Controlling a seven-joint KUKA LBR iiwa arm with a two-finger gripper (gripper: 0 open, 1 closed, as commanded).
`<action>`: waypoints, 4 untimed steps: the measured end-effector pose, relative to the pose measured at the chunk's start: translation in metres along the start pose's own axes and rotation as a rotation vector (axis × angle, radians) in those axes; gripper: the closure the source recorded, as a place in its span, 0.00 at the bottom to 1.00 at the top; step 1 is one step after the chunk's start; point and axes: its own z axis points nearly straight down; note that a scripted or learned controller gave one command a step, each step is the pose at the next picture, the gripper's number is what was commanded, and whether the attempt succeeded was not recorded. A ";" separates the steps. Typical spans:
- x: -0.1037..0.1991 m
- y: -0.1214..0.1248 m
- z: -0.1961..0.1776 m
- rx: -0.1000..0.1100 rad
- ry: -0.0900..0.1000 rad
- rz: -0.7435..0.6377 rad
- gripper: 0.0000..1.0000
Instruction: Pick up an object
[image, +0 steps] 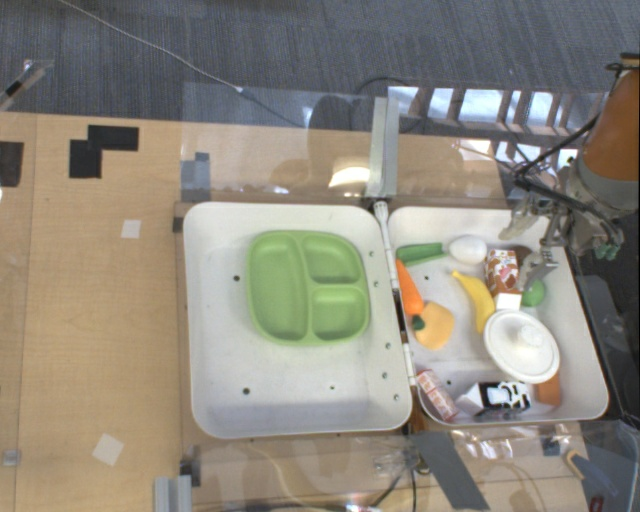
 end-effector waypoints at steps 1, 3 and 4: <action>0.004 0.008 0.090 0.001 -0.004 -0.003 0.00; 0.041 0.084 0.097 0.000 -0.008 0.263 0.00; 0.046 0.107 0.097 0.001 -0.011 0.250 0.00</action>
